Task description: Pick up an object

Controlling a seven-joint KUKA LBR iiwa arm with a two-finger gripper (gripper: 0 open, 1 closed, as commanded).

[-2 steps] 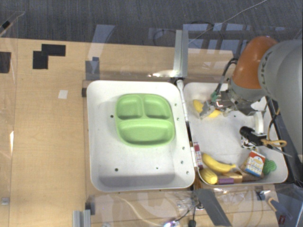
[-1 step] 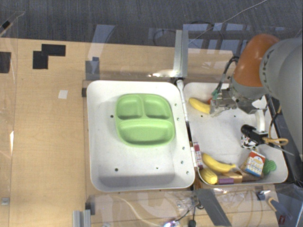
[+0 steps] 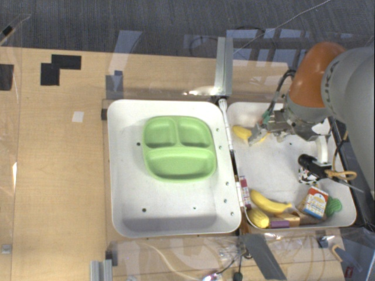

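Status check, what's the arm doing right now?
Hand low in right bin, at small yellow item. Grip unconfirmed. Banana and small carton lie apart.

Wooden bench (image 3: 58, 174) under two white bins (image 3: 123, 215)

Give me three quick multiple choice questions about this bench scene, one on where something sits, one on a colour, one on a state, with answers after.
1. Where does the divided plate lie?
A. left bin
B. right bin
C. on the bench outside the bins

2. What colour is that plate?
A. red
B. green
C. blue

3. How does the gripper stand?
A. high above the left bin
B. parked outside both bins
C. low in the right bin, at a yellow object

Answers: 1 A, it rests inside the left bin. 2 B, it is light green. 3 C, its tip meets the yellow piece near the bin's upper left corner.
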